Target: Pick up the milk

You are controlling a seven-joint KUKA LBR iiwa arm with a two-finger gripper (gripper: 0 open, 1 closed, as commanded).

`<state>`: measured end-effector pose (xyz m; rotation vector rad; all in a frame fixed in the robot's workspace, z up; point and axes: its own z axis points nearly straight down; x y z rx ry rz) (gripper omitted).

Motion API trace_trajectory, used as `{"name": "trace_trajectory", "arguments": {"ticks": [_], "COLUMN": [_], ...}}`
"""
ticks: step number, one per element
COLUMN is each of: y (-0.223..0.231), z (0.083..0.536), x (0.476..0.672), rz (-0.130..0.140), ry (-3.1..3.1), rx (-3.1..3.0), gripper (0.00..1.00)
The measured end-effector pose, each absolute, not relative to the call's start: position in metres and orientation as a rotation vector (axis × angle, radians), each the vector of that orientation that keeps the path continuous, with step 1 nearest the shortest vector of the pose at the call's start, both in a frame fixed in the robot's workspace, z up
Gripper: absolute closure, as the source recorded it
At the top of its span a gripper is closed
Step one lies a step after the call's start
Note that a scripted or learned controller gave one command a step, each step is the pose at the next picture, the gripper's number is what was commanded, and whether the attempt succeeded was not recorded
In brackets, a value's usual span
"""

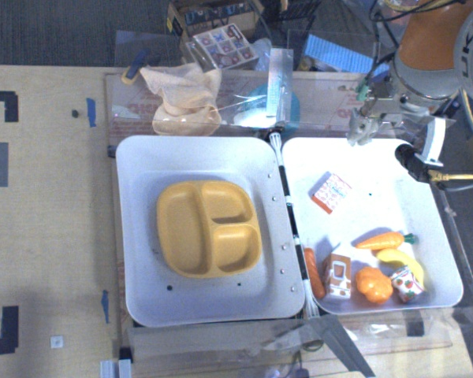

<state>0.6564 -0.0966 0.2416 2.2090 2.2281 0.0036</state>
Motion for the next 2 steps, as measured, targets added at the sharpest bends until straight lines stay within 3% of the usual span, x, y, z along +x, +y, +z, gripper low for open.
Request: {"name": "trace_trajectory", "arguments": {"ticks": [2], "y": [-0.097], "z": [0.264], "x": [0.658], "rz": [0.01], "ry": [2.225], "rx": [2.2], "gripper": [1.0]}}
